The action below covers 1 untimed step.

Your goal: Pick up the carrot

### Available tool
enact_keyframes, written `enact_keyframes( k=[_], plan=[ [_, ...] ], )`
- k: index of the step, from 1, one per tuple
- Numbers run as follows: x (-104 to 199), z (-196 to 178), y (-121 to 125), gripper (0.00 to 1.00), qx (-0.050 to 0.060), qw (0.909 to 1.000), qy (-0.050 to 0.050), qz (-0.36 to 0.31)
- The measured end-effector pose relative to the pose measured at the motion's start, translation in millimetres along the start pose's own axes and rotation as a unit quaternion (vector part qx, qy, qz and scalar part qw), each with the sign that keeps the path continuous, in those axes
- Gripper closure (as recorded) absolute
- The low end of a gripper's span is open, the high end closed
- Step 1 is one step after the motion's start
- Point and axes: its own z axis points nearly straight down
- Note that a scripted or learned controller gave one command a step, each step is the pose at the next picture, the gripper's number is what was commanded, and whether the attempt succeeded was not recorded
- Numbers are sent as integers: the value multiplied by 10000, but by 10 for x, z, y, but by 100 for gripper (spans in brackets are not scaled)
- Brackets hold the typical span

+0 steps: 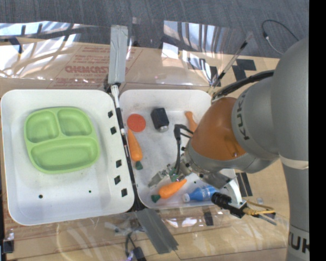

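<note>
The tool (173,177) is seen low in the right bin (152,99), w/ its tips at the carrot (173,188); whether it's clenched or released can't be told. The carrot lies near the bin's near edge, just left of a blue bottle (200,194). A second carrot (135,147) is by the left wall. A green tray (60,139) sits in the left bin (16,200).

Bulky grey arm (285,107) with rounded casing, broad glossy orange band (220,132) above the wrist, dark lettering on the grey shell beside it, black cable (177,137) looping by the wrist, small metal gripper (173,174)
</note>
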Motion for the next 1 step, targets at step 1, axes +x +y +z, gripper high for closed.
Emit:
enact_keyframes(
  k=[1],
  plan=[
    [-388,-11,-177,0,-8,9996,-11,271]
  ],
)
